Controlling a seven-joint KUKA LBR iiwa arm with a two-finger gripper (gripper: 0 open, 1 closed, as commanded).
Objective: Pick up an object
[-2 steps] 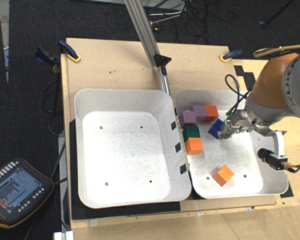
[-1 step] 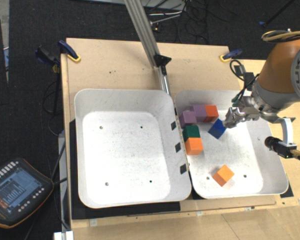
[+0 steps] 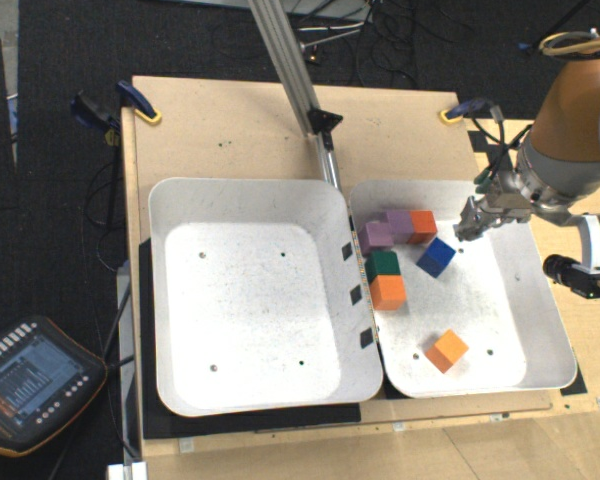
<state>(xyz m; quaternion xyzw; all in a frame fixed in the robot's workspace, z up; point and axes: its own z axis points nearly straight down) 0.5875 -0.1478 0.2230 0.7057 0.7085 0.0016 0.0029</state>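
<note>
1. Here, a pale wooden tabletop [image 3: 240, 128] is seen from above at a slant, with two shallow white bins side by side on it.
2. The left bin [image 3: 180, 268] takes up the middle of the view, its floor speckled with small dark marks.
3. The right bin [image 3: 540, 338] holds a loose group of small blocks.
4. A purple block [image 3: 383, 230] lies at the far left of the right bin, touching a red-orange block [image 3: 421, 224] on its right.
5. Just in front of the purple block sits a green block [image 3: 383, 262], and touching its near side is an orange block [image 3: 388, 292], both close to the bin's left wall.
6. A blue block [image 3: 436, 257] lies tilted, a little to the right of the green one and just below the red-orange one.
7. A second orange block [image 3: 446, 350] rests alone nearer the front of the right bin, well apart from the others.
8. The grey arm with its orange band [image 3: 575, 108] reaches in from the right edge.
9. Its hand [image 3: 467, 230] hangs over the far right part of the right bin, near the blue block and the red-orange block.
10. The hand is dark and small in the view; I cannot tell whether it is open or closed, and no block is visibly gripped.
11. A metal pole [image 3: 285, 53] slants across the far edge of the tabletop, and a control pendant [image 3: 30, 383] lies on the dark floor at lower left.
</note>
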